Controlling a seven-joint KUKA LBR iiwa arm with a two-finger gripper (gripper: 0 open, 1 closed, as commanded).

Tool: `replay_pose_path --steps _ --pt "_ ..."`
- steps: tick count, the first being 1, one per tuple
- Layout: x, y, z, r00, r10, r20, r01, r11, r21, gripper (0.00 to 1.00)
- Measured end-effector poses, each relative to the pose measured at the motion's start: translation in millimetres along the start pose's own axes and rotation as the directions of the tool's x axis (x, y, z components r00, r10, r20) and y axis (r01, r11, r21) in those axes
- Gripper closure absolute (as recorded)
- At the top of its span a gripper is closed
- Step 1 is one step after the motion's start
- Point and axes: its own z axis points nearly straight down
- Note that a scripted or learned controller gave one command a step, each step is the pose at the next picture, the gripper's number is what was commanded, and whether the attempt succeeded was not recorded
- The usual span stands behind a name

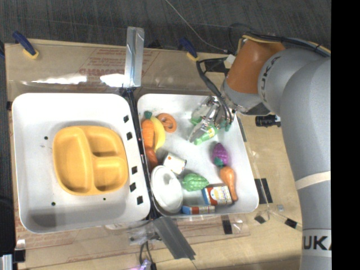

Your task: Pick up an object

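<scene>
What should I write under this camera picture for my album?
Robot gripper reaches into the right bin of toy food; a yellow tray sits in the left bin.

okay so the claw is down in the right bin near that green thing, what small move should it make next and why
Probably lower the claw a little further over the green item. It sits at the top of the right bin, right over that item, but nothing is visibly between its fingers, so a lift now would likely come up with nothing.

"UK" on arm (306, 167), rest illegible
</scene>
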Motion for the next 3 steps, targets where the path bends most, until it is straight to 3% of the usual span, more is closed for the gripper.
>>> replay_pose_path --steps 1,2,3 --pt "68.3 -32.3 -1.9 1.0 0.03 0.005 -0.03 1.0 -0.001 0.0" --pt "65.8 -29.4 -12.2 1.0 0.02 0.011 -0.02 1.0 -0.002 1.0" --pt "22.7 -14.7 -149.4 0.99 0.144 0.007 -0.144 0.99 -0.001 1.0"
